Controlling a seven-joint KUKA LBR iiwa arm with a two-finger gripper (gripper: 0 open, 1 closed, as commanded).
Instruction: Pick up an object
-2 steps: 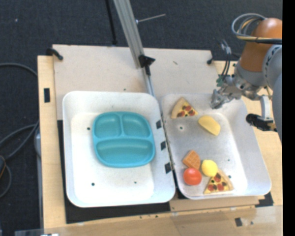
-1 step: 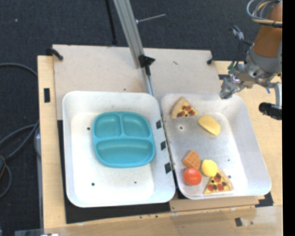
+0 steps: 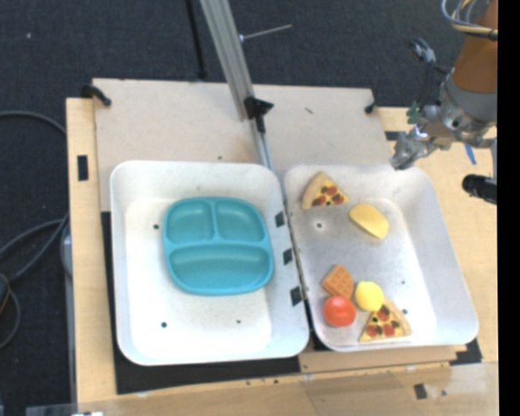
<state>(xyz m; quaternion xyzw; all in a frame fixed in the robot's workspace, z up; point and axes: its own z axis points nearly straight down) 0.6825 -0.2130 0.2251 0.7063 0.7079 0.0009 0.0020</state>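
While its jaws' state can't be told, the grey two-finger gripper hovers at the right white bin's far corner, seemingly poised to descend.

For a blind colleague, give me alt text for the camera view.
A grey arm's gripper hovers at the far rim of the right white bin, which holds toy food; the left white bin holds a teal divided plastic plate.

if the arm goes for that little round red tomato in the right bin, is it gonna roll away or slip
Probably both. The small round red toy tomato looks smooth and ball-shaped, so two fingers could squeeze it out sideways. It seems to touch the orange waffle-patterned square and sits near the round yellow toy fruit, which may limit rolling. It looks light, likely plastic.
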